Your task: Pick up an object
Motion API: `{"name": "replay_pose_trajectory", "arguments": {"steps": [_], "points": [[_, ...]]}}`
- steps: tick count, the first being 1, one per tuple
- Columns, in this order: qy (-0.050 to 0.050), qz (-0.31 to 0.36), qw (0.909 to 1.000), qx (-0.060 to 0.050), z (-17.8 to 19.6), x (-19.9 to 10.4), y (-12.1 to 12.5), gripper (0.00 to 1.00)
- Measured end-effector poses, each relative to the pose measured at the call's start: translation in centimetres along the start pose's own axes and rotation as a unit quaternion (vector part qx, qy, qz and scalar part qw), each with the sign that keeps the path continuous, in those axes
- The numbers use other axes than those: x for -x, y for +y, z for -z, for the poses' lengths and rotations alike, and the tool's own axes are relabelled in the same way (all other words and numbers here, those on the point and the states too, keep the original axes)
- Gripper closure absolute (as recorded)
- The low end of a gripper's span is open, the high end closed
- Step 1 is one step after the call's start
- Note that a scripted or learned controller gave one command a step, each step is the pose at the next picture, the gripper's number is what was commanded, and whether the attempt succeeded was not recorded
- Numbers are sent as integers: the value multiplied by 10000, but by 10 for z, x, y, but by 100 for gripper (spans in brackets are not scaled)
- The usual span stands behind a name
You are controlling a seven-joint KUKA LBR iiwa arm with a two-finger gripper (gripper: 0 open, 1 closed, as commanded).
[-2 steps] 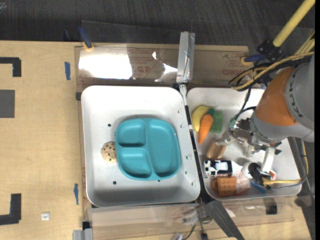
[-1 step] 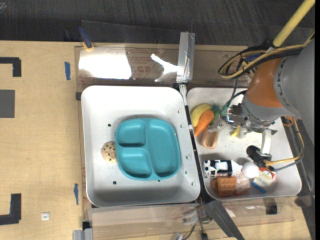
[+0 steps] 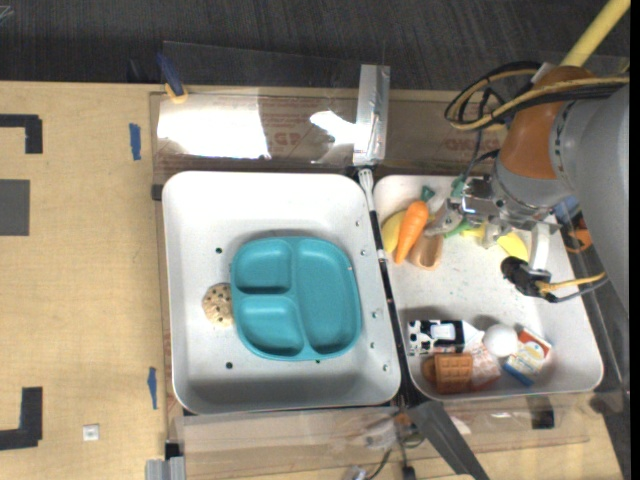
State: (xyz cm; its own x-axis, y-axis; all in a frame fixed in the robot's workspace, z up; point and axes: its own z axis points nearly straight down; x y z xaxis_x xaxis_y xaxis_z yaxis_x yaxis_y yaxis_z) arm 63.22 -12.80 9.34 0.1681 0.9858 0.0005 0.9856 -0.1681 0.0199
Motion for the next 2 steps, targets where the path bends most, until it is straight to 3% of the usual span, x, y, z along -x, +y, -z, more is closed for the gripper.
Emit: {"name": "replay_pose_trajectory", "arguments": {"steps": [1, 2], "points": [[11, 28, 10000, 34, 13, -4, 3, 100], [0, -458, 9989, 65, 6, -8, -61, 100]]}}
